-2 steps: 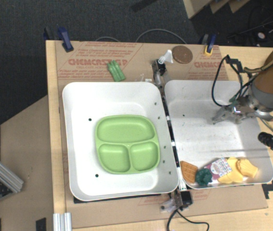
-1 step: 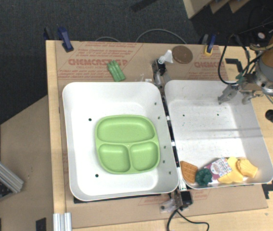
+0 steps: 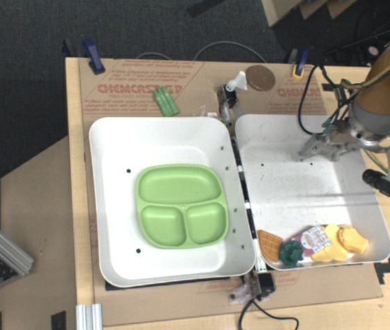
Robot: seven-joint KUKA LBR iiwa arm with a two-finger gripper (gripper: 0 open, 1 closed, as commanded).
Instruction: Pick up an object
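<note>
My gripper (image 3: 324,150) hangs over the far right part of the right bin (image 3: 284,184), its two grey fingers spread apart with nothing between them. The small objects lie in a cluster along the bin's near edge, well below the gripper. They are a tan waffle-like piece (image 3: 269,244), a dark green broccoli-like piece (image 3: 291,253), a pink and white packet (image 3: 315,239) and yellow pieces (image 3: 346,243). In the left bin (image 3: 112,184) lies a green divided plate (image 3: 181,205).
On the cardboard behind the bins lie a green object (image 3: 166,102) and a brown disc (image 3: 260,78). Blue clamps (image 3: 93,55) hold the back edge. Black cables (image 3: 311,95) loop near the arm. A metal divider (image 3: 238,177) separates the bins.
</note>
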